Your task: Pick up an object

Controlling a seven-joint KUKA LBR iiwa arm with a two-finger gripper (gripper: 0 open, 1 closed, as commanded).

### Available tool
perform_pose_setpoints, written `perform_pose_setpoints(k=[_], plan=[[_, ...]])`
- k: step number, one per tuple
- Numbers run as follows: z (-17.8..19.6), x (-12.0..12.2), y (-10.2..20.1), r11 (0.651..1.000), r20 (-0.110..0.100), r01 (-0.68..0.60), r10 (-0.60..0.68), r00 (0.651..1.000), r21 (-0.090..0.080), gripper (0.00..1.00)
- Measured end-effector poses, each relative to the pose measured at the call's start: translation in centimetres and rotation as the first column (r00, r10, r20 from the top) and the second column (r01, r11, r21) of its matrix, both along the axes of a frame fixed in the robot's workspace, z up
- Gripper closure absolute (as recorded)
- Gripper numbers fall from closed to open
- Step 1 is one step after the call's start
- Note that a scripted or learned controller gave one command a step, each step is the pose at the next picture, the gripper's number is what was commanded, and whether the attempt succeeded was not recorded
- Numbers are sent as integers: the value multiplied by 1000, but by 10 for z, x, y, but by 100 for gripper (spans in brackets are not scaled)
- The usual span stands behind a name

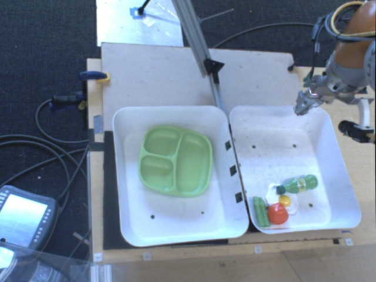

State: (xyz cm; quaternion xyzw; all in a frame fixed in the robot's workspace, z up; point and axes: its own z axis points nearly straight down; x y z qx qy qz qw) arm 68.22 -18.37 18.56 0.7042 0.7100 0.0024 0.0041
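On the bench, the left bin (126, 216) holds a green divided tray (175, 160). Right bin (338, 151): a green bottle (298, 184), a fried-egg toy (284, 200), a tomato (278, 214) and a green pod (260, 211) cluster at the near edge. The bottle's long axis runs left-right, cap end left. The end effector (303, 106) hangs above the far rim, carrying nothing; finger state cannot be determined. Step in hand: approach. Next move likely requires travel toward the near cluster, then descent.

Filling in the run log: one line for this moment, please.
gripper: above right bin's far rim, holding nothing seen | bottle, tomato: right bin near corner | green tray: left bin
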Motion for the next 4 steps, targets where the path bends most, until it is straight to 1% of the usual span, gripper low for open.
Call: perform_pose_setpoints(k=[1, 2, 4], plan=[[40, 2, 0, 1000, -2, -1, 1, 1000, 1, 100], [52, -13, 55, 1000, -7, -3, 3, 1000, 4, 100], [33, -45, 161, 1000, -11, -4, 4, 1000, 5, 100]])
